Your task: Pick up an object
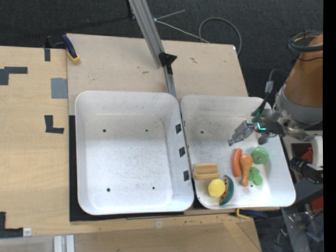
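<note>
Several toy foods lie in the near part of the right bin (210,114). A tan bread-like block (205,170) sits beside a yellow lemon (215,187) and a dark green-rimmed slice (228,190). To their right lie a red-orange sausage (237,161), an orange carrot (245,169) with green leaves, and a green round piece (259,156). My gripper (242,132) hangs over the right bin, just above and beyond the sausage, with its grey fingers pointing left. Nothing shows between them.
The left bin (128,151) lies alongside the right one, with a raised divider between them. A metal camera pole (149,30) slants up from the back of the bins. A cable loops on the bench behind the right bin.
</note>
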Action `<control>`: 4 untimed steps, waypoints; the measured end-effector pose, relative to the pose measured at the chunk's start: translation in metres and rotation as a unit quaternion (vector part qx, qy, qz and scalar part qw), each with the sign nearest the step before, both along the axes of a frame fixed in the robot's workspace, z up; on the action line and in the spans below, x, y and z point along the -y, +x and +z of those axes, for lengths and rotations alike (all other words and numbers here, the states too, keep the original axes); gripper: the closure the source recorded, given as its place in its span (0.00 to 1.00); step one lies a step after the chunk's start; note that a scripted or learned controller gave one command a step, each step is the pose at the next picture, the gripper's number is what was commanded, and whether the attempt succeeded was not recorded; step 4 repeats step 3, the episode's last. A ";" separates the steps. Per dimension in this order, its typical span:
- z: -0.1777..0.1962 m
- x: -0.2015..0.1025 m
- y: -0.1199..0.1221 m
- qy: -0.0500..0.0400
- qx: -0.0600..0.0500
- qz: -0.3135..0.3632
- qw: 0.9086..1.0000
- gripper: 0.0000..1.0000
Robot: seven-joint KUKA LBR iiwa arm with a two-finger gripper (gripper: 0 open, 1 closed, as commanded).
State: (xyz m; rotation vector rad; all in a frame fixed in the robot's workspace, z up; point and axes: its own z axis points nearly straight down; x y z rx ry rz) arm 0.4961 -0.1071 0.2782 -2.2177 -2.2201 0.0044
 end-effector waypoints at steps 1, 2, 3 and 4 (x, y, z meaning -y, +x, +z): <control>0.002 0.000 0.001 0.000 0.002 0.001 1.000 0.00; -0.057 0.006 -0.006 0.000 -0.002 -0.001 1.000 0.00; -0.120 0.002 -0.006 0.000 -0.002 0.000 1.000 0.00; -0.120 0.002 -0.006 0.000 -0.002 0.000 1.000 0.00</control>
